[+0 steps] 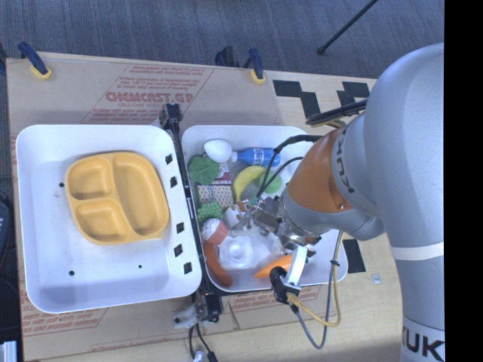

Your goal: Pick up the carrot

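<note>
The carrot [272, 268], a small orange piece, lies near the front edge of the right bin [332, 271], partly under the arm's white wrist fitting. The gripper [247, 217] reaches down into the middle of this bin, above and to the left of the carrot, among the clutter beside a clear plastic cup [238, 252]. Nothing can be seen held in it. The grey arm with its orange band [317, 187] covers the bin's right half.
The right bin also holds a yellow banana [249, 179], a blue bottle [255, 156], a white egg-shaped item [217, 150], green leafy pieces [201, 169] and a reddish-orange sausage-like item [217, 270]. In the left bin [38, 202] sits a yellow divided plate [117, 197].
</note>
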`<state>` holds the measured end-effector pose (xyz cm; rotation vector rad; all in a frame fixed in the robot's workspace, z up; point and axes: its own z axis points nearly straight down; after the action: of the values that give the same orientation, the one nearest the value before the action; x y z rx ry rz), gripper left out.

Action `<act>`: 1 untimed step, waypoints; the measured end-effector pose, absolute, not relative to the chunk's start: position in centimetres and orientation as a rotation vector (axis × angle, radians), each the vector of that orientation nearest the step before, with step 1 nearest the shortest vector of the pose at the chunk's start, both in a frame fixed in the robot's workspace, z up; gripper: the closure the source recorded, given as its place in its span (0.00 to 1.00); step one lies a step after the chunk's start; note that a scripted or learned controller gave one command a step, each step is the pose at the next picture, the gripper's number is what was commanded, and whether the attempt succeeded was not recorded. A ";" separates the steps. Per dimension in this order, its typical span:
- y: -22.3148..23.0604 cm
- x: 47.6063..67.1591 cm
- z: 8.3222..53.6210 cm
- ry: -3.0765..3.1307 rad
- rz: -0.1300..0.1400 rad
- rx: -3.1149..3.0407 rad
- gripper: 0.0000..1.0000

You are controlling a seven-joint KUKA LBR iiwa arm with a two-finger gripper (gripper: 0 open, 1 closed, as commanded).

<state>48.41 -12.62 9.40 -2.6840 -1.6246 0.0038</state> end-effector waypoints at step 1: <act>-12.2 47.7 19.1 -2.309 0.001 -2.128 0.00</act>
<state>47.67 -12.23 19.12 -2.1277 -2.3094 0.0011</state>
